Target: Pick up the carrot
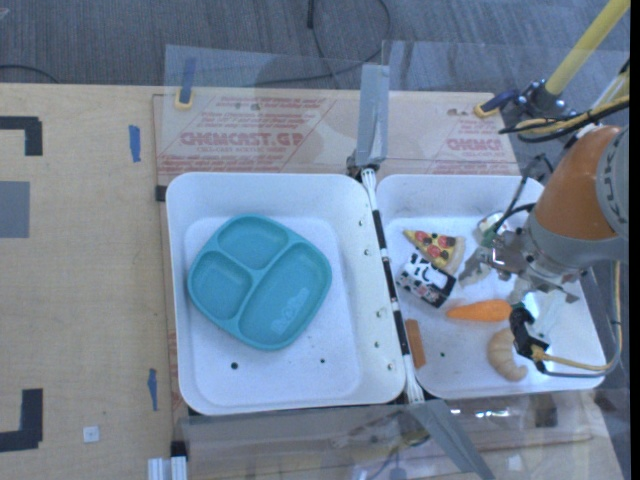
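Note:
The carrot [478, 311], orange and lying flat, rests on the floor of the right bin [450, 373], near its middle. My gripper [487, 257] hangs over the right bin just above and slightly right of the carrot, below the arm's orange band [583, 194]. Nothing of the carrot appears lifted; it lies on the bin floor beside the gripper body.
In the right bin, a pizza slice toy [435, 247] and a black-and-white toy [425, 279] lie left of the gripper. A croissant [507, 354] sits below the carrot, and a small brown stick [415, 344] by the divider. A teal divided plate [260, 280] fills the left bin [200, 368].

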Tool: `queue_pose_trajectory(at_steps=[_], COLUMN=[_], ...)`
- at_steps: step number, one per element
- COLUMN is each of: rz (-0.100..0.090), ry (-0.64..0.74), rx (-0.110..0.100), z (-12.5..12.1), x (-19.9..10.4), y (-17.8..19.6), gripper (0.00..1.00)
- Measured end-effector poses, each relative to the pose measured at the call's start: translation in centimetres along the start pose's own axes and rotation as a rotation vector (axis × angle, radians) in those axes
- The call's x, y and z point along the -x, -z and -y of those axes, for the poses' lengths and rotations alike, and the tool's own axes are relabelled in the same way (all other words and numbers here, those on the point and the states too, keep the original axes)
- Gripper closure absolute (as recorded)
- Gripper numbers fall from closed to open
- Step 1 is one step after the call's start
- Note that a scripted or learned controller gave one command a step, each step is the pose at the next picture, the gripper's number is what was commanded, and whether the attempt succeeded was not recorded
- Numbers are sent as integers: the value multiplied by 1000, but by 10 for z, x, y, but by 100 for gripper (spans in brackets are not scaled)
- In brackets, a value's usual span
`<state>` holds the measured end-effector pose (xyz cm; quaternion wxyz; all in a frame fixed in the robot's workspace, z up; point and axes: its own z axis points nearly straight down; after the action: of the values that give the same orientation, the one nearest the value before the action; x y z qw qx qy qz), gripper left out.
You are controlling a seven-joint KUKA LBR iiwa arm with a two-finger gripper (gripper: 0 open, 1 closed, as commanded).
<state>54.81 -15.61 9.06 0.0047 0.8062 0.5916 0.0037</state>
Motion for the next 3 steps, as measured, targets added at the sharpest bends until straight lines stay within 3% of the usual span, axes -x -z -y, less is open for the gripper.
queue_pose_trajectory(at_steps=[1, 2, 3], rz=[-3, -1, -7], ry=[7, 247, 244], rx=[0, 10, 10], z=[57, 75, 75], x=[-28, -32, -32], y=[1, 2, 12], gripper=[0, 0, 100])
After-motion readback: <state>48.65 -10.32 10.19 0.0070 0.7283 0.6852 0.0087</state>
